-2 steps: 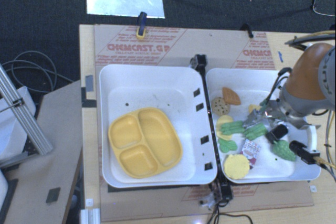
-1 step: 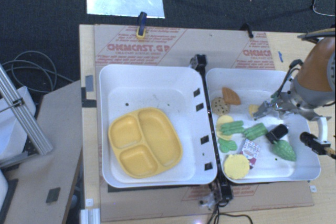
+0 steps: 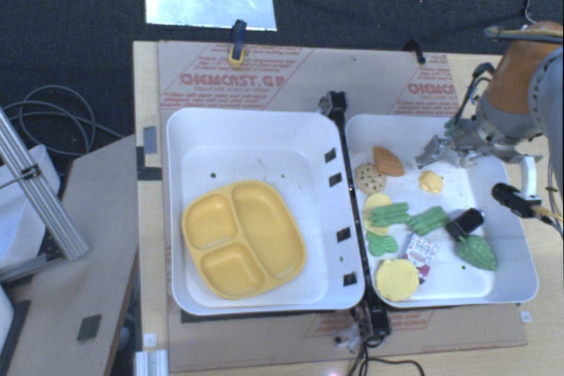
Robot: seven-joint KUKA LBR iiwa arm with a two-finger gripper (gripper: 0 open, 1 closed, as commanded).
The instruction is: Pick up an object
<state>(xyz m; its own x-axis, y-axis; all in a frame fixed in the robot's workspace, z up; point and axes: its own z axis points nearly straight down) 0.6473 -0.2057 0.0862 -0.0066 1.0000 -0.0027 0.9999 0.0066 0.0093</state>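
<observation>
The right bin holds several small things. An orange-brown piece and a speckled cookie lie at its far left. A small yellow lump sits near the middle. Green bean-like pieces lie beside a black block and a dark green leafy piece. At the near edge rests a yellow disc, with a white and red packet just behind it. My gripper hangs over the bin's far part, just beyond the yellow lump, with nothing visibly held.
The left bin carries a yellow divided plate. A black divider with clips runs between the bins. The grey and orange arm crosses the right bin's far right corner. A yellow clamp stands behind the bins.
</observation>
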